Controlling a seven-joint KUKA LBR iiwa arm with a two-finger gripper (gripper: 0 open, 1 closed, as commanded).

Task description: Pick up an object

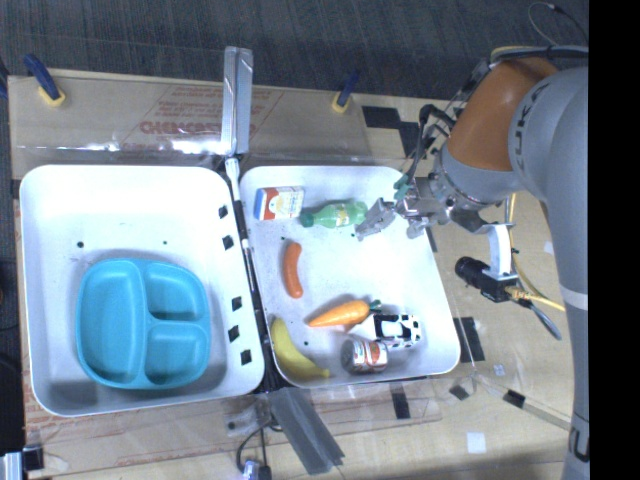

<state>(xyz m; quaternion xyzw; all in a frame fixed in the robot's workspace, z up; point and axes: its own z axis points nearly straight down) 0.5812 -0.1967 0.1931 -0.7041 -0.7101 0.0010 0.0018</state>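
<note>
Gripper hovers at the right bin's far end, jaws spread, nothing between them. The green bottle lies just beside it on the left, carrot and can nearer the front.

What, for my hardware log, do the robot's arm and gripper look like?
The arm is thick and rounded, with a smooth grey shell and a glossy orange band above the wrist. Thin dark cables loop along the wrist. The gripper is small next to the arm, made of pale grey metal parts with a touch of green at its base.
</note>
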